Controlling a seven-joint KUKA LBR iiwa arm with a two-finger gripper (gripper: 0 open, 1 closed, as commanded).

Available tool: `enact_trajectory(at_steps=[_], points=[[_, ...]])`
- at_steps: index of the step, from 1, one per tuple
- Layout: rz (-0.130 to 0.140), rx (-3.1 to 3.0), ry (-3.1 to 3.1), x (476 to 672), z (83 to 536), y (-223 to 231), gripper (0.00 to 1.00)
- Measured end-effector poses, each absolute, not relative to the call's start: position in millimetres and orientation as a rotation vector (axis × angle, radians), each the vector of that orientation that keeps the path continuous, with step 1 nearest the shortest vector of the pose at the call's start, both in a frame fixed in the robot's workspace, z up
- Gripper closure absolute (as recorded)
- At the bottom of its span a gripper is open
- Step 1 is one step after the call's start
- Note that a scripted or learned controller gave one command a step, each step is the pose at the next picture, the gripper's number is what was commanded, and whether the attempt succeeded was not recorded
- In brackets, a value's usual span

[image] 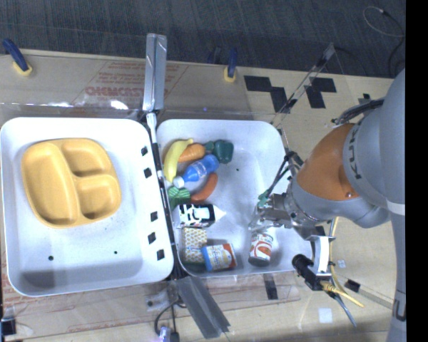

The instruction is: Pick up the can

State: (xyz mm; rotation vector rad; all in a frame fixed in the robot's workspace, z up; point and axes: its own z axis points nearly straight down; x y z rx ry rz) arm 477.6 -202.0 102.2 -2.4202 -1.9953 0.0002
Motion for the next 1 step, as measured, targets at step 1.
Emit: enact_trajectory(at_steps=[1], points=[[0.002, -2.588, -1.775, 542.7, 211.0, -156.5, 1.00]])
